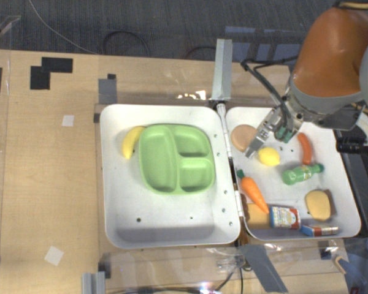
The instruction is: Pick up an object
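Note:
My gripper (256,146) hangs over the upper left of the right bin (349,195), reaching in from the upper right. Its tip lies between a tan round piece (240,138) on its left and a yellow lemon (269,157) just below and to its right. From this angle nothing can be seen held in it. Also in this bin are an orange carrot (254,192), a red sausage (304,149), a green bottle (302,174), a bread roll (319,204), a ketchup bottle (284,216) and a small red and blue tube (319,230).
The left bin (116,219) holds a green divided plate (175,159) and a banana (130,141) at its upper left. A metal post (221,72) stands behind the wall between the bins. The arm's orange band (331,48) looms over the right bin's back.

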`<state>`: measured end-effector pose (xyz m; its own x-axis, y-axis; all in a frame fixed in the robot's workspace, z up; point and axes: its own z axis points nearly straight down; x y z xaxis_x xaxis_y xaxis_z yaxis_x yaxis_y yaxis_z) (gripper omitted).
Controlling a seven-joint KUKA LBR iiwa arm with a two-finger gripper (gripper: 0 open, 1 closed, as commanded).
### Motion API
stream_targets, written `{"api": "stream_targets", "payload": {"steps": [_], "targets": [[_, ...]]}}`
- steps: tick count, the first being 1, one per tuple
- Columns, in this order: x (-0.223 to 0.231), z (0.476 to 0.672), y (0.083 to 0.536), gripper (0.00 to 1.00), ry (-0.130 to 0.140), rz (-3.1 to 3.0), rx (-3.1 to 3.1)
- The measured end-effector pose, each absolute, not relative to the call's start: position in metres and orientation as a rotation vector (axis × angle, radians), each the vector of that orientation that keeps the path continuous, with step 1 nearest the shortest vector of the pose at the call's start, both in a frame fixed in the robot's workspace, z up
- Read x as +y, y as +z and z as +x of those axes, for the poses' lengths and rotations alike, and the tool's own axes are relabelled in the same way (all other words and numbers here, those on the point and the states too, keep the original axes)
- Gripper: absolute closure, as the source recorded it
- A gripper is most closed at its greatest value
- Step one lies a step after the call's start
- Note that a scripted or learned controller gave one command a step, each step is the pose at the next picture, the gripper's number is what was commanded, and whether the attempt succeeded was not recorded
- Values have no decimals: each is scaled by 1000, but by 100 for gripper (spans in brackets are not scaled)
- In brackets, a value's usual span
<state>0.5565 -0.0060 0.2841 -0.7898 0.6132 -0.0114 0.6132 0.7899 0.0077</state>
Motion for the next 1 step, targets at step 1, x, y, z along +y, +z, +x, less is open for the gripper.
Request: {"api": "stream_targets", "payload": {"steps": [1], "targets": [[19, 621, 277, 100, 5, 1007, 2969]]}}
